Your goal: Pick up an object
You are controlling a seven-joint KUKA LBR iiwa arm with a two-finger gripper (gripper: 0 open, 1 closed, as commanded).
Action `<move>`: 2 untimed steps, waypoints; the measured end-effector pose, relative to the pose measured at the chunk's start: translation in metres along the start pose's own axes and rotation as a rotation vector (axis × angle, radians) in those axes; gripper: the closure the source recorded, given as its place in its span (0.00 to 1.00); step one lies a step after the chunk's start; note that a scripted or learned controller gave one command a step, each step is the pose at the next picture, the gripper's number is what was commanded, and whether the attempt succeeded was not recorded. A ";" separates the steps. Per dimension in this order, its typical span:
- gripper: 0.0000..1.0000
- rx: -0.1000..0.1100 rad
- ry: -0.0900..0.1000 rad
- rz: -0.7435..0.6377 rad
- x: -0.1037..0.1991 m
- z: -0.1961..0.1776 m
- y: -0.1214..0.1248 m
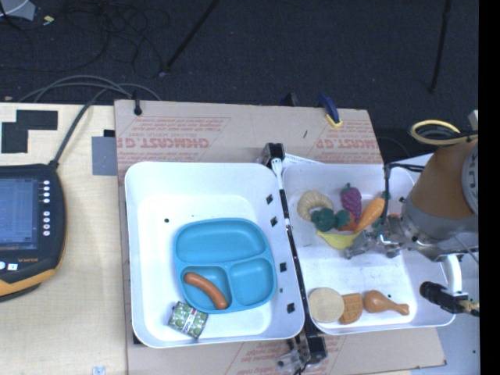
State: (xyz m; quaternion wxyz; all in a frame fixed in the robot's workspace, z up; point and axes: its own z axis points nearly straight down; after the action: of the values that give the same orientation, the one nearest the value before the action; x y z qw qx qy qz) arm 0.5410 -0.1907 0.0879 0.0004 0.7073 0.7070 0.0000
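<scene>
My gripper [363, 247] is low in the right bin [394, 180], reaching in from the right, its tip beside a yellow toy piece [337, 241]. Just behind it lie an orange carrot [372, 212], a green broccoli piece [328, 219], a purple toy vegetable [351, 201] and a beige croissant [314, 201]. Along the bin's front edge lie a round bread roll [326, 305], a brown cracker [351, 308] and a drumstick [386, 303]. Nothing visibly hangs from the gripper.
The left bin [156, 201] holds a blue divided plate [223, 244] with a sausage [205, 289] in its front compartment, and a green packet [187, 319] at the bin's front. A tablet controller [23, 225] lies far left on the bench.
</scene>
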 end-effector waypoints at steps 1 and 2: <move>1.00 0.004 0.002 0.008 -0.001 -0.010 -0.002; 1.00 -0.006 0.002 -0.006 0.057 -0.107 0.001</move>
State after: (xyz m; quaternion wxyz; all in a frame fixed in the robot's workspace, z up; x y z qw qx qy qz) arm 0.5424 -0.1333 0.1945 0.0017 0.7050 0.7092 0.0027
